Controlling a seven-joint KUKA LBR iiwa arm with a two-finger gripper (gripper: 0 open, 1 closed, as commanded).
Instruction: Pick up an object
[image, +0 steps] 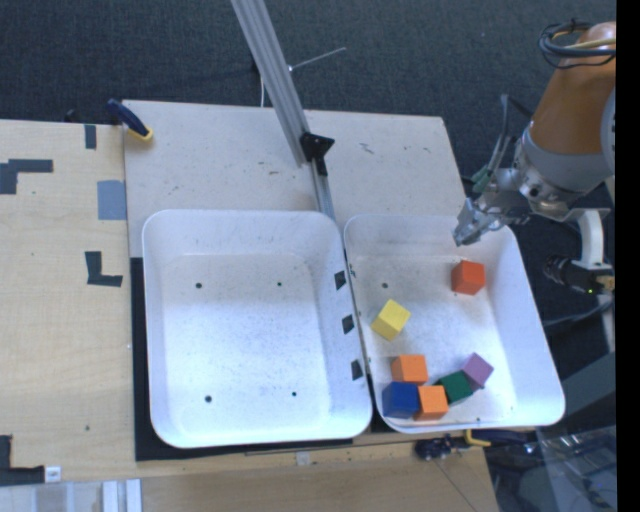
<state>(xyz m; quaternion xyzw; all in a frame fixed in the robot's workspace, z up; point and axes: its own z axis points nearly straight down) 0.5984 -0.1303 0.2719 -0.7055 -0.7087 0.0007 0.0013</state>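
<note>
We record the left bin (250, 330), the larger-looking tray, lying beside the right bin (520, 300), which serves as our reference. The arm (570, 110) reaches over that bin's far right corner, its gripper (470, 232) poised above the rim; whether it is released or clenched we cannot tell. Inside the right bin, a red block (468, 277) sits nearest the gripper, apart from it. A yellow block (391, 319) lies near the bin's left wall. Along its near edge cluster two orange blocks (408, 369), a blue block (400, 399), a green block (456, 386) and a purple block (478, 369).
</note>
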